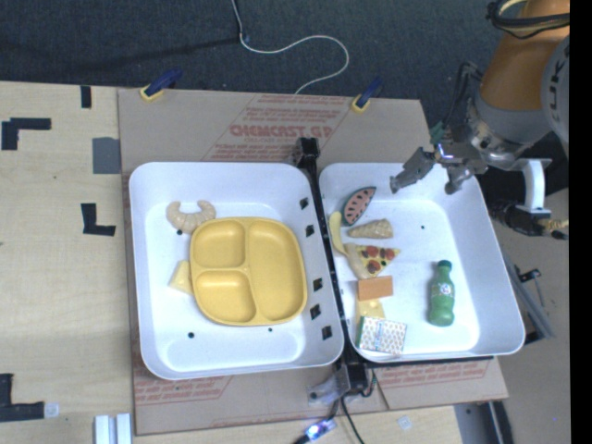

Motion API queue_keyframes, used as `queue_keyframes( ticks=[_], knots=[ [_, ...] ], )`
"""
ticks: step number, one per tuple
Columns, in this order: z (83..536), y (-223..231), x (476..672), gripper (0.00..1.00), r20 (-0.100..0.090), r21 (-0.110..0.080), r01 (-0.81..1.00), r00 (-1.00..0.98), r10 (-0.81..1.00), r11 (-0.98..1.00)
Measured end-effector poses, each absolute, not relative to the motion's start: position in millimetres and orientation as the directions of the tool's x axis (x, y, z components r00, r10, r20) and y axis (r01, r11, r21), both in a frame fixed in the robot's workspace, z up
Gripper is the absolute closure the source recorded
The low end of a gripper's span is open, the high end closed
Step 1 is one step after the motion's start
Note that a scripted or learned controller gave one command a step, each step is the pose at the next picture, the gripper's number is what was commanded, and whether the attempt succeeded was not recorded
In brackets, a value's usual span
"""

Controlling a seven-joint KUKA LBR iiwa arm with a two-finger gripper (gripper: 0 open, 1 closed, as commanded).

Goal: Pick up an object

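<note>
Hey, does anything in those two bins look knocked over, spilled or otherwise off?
Nothing looks spilled or broken. The green bottle lies on its side in the right bin, and a yellow wedge in the left bin sits partly tucked under the yellow plate.

cardboard sheet [277,128] under both bins, red print at 12 o'clock | two clips on its far edge: one [160,84] at 11 o'clock, one [367,91] at 1 o'clock | white cable [305,44] looping over dark carpet [111,17] at 12 | wooden bench [55,276] with black marks at 9 o'clock
</note>
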State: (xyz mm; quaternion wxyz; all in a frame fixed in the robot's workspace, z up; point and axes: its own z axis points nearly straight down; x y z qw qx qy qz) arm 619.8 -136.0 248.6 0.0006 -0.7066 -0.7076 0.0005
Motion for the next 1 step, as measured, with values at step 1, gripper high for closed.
queue_keyframes(
  ticks=[1],
  knots=[
    [204.6, -135.6, 616.1, 0.00, -0.001, -0.006, 1.000, -0.002, 1.000, 0.002]
  ],
)
